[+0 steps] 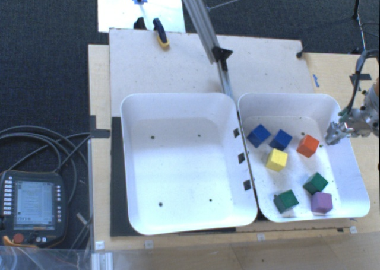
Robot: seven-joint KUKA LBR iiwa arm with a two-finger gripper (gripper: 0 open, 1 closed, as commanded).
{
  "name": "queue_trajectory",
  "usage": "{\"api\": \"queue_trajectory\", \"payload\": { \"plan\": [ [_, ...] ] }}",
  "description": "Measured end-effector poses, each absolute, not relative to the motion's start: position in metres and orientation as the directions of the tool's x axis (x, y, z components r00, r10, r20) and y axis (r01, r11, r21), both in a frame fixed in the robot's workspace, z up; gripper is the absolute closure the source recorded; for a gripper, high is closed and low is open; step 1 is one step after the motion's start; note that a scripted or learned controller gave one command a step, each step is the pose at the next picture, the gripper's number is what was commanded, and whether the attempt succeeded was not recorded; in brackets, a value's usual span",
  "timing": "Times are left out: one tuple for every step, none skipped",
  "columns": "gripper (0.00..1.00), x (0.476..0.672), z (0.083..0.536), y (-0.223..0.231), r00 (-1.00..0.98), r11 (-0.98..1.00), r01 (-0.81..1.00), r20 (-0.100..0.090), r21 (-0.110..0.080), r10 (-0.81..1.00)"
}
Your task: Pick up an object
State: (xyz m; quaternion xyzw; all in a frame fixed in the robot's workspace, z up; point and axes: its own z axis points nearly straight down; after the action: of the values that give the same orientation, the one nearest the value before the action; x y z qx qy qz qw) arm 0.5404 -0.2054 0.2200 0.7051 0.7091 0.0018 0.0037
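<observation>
Hovering at right bin's (344, 162) far rim, gripper (333, 133) near orange cube (307, 145) — jaw state: cannot tell | cubes all in right bin: two blue (259, 135), yellow (276, 159), two green (286, 200), purple (321, 202) | risk: descent clips bin wall, or blue-yellow cluster jams the gripper — a miss.

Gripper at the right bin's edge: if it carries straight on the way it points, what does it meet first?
Likely the orange cube: the gripper points left into the right bin. Its height is unclear; it could pass above.
</observation>
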Motion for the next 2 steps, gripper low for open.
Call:
{"api": "queue_trajectory", "payload": {
  "plan": [
    [1.0, 0.541, 0.221, -0.206, -0.005, 0.005, 1.0, -0.001, 0.003, 1.0],
    [1.0, 0.558, 0.217, -0.151, -0.011, 0.011, 1.0, 0.001, 0.003, 1.0]
  ]
}}
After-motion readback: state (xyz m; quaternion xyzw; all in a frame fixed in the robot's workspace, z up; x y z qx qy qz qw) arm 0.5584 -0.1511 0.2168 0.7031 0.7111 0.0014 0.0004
